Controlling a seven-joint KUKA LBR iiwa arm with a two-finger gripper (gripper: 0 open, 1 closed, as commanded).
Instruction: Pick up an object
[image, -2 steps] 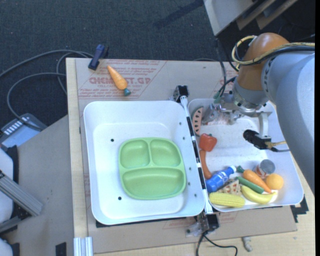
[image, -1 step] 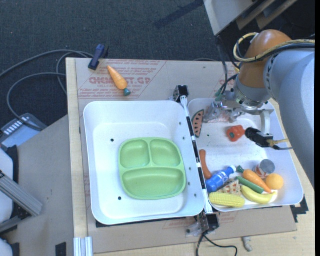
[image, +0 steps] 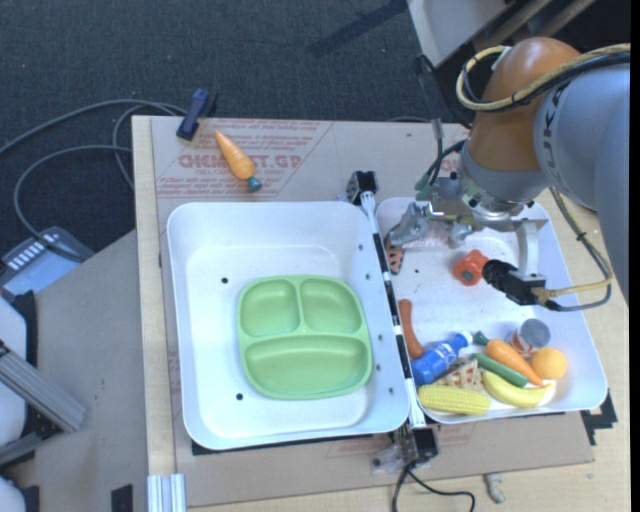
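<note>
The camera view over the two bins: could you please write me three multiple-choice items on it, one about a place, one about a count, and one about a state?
1. Where does the green plate lie?
A. In the left bin
B. In the right bin
C. On the cardboard outside the bins

2. How many compartments does the green plate have?
A. Two
B. Three
C. Five

3. What state is the green plate in?
A. Piled with toy food
B. Flipped upside down
C. Lying flat with bare compartments

Answers:
1. A, the plate rests on the left bin's floor, while the banana and corn sit in the right bin.
2. B, two small sections sit above one wide section.
3. C, its hollows face up and hold nothing.
</note>
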